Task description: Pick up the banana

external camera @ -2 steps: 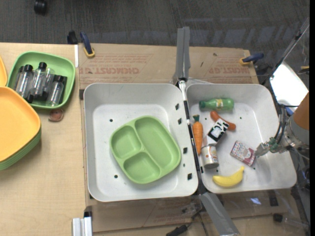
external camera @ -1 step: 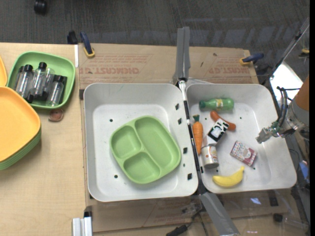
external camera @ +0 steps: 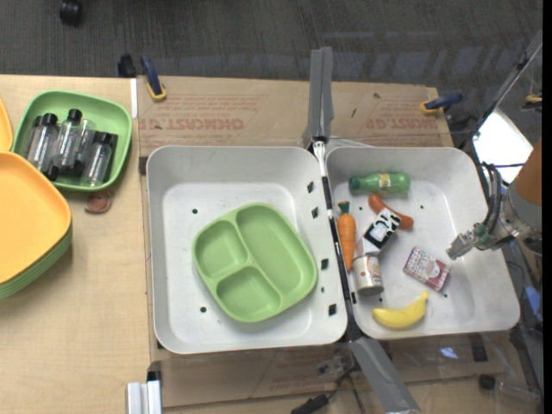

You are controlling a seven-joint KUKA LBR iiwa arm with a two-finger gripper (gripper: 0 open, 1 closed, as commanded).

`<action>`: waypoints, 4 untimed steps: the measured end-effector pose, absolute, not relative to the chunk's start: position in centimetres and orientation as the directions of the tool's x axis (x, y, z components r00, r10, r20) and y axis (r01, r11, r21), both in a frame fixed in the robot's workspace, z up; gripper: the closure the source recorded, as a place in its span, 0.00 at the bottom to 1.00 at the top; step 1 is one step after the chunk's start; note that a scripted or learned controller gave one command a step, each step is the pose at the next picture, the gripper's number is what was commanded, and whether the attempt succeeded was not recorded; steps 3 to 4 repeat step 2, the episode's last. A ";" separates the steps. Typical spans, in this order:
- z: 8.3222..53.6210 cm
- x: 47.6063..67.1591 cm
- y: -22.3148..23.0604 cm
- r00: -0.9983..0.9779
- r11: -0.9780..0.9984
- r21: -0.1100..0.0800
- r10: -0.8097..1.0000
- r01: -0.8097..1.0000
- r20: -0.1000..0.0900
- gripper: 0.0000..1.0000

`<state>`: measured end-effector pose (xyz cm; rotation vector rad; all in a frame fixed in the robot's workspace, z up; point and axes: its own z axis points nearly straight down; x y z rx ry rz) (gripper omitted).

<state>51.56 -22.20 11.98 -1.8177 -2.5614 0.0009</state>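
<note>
The yellow banana [external camera: 401,313] lies near the front edge of the right bin [external camera: 466,313], curved with its tip pointing up and right. My gripper [external camera: 459,247] hangs over the right side of that bin, above and to the right of the banana and just right of a pink packet [external camera: 426,268]. Nothing sits between it and the banana except bare bin floor. It holds nothing that I can see.
The right bin also holds a green bottle [external camera: 379,182], a red-orange sausage shape [external camera: 391,211], a black-and-white item [external camera: 382,229], a carrot [external camera: 346,234] and a small can [external camera: 367,274]. A green divided plate [external camera: 254,261] lies in the left bin. Orange plates and a tray of bottles sit far left.
</note>
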 end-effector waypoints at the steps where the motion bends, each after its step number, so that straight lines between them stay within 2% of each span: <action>1: 11.1 47.8 -22.2 -0.371 0.371 -0.001 0.929 0.929 0.001 1.00; 2: 17.5 47.8 -22.2 -0.403 0.403 0.001 0.915 0.915 -0.001 1.00; 4: 17.5 47.8 -22.2 -0.403 0.403 0.001 0.915 0.915 -0.001 1.00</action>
